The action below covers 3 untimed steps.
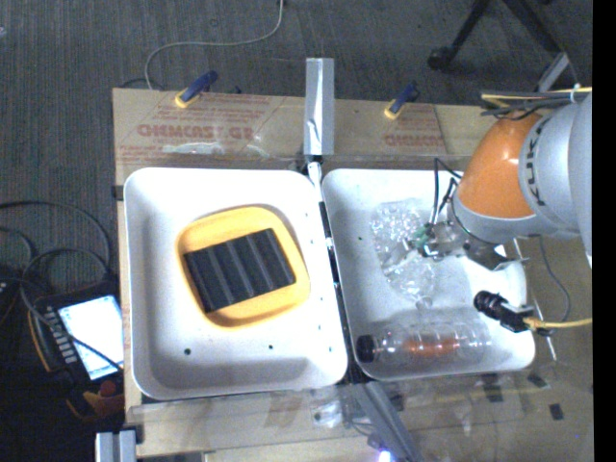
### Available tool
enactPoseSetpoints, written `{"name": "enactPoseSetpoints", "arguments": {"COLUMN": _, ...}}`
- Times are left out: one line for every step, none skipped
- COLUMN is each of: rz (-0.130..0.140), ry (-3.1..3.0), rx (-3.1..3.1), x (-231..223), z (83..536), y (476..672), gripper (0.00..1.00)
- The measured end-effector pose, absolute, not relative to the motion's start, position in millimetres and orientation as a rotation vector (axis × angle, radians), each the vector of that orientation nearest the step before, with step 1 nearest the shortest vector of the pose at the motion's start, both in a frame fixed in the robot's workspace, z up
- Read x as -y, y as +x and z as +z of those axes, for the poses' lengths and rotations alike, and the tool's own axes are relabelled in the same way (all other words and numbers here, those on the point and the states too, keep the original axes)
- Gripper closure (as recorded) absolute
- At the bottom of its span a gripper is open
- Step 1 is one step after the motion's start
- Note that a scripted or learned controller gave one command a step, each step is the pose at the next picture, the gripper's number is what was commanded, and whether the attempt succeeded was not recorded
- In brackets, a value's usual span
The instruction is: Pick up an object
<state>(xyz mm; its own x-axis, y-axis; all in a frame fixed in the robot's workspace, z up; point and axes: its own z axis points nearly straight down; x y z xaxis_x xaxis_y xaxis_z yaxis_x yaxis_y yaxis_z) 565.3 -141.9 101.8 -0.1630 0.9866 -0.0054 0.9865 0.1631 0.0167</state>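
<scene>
Two white bins (144, 200) are set on the bench; crumpled clear plastic (404, 248) may slip when squeezed. The gripper's (438, 243) state cannot be told.

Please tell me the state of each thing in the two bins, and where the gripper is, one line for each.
Yellow tray with black ridged insert: lying flat in the left bin, turned at a slant.
Crumpled clear plastic: crushed, lying in the right bin.
Clear plastic bottle: lying on its side along the right bin's near wall, dark cap on.
Gripper: low over the crumpled plastic.
</scene>
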Motion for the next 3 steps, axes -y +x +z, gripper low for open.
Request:
{"name": "enactPoseSetpoints", "arguments": {"rz": 0.001, "ry": 1.783, "rx": -2.587, "x": 54.5, "z": 183.5, "y": 555.1, "gripper": 1.0}}
{"name": "enactPoseSetpoints", "arguments": {"rz": 0.001, "ry": 1.783, "rx": -2.587, "x": 54.8, "z": 183.5, "y": 555.1, "gripper": 0.0}}
{"name": "enactPoseSetpoints", "arguments": {"rz": -0.003, "ry": 1.794, "rx": -2.58, "x": 118.1, "z": 130.9, "y": 600.9, "gripper": 0.0}}
